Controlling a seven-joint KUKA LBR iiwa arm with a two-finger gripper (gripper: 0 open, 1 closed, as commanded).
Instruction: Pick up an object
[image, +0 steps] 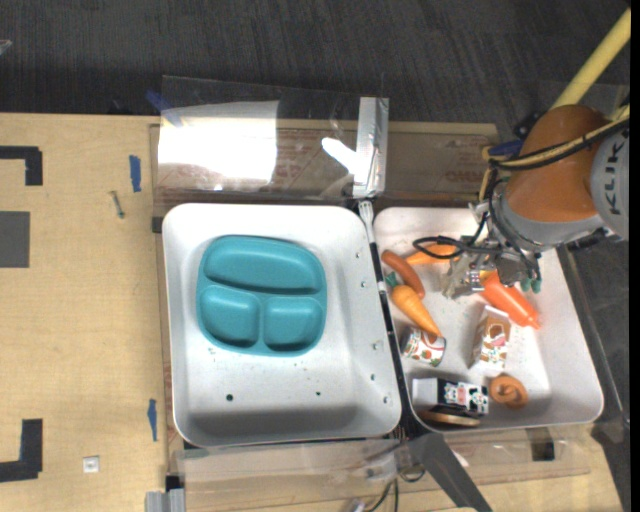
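A: Carrot (511, 301) lies near the right bin's (580, 385) far right edge, just under the gripper (478, 278). Held?

B: I can't tell; the wrist hides the grip. I'd judge it's the grasp step, and next comes a straight lift.

A: Room?

B: Tight. A second carrot (414, 310) hugs the left wall; open floor mid-bin.

A grey arm (610, 180) is showing a glossy orange band (560, 160), black and yellow cables (540, 148) trailing across it.
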